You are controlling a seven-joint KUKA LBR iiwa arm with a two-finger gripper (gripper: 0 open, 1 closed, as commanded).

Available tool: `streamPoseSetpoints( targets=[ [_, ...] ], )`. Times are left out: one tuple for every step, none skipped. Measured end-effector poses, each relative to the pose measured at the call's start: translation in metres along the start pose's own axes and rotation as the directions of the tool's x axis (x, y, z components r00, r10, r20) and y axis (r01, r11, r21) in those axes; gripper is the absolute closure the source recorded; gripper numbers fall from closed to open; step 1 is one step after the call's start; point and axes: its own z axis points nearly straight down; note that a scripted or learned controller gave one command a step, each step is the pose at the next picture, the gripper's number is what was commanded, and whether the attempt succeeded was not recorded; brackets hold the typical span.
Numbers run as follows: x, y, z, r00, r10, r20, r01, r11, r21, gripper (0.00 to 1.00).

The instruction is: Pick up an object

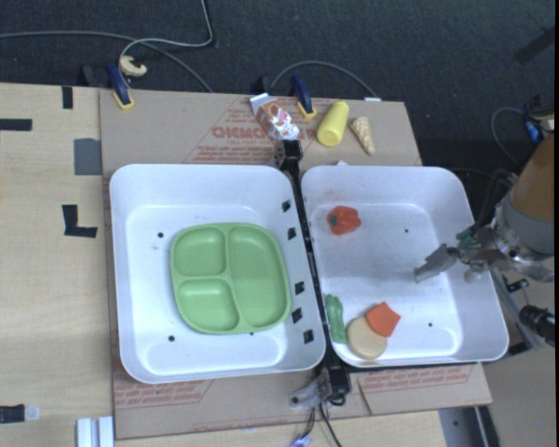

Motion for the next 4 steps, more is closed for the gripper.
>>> streamPoseSetpoints(
  targets=[
    [0.094, -0.011, 0.096, 1.000, 0.001, 0.001, -0.001, 1.000, 0.000, 0.00],
    [0.096, 0.095, 0.106, 1.000, -0.002, 0.002, 0.002, 1.000, -0.009, 0.00],
    [0.090, 0.143, 0.106, 1.000, -0.002, 0.002, 0.002, 1.000, -0.006, 0.00],
    [0.085, 0.152, 0.106, 1.000, -0.002, 0.001, 0.002, 1.000, -0.004, 0.00]
  ],
)
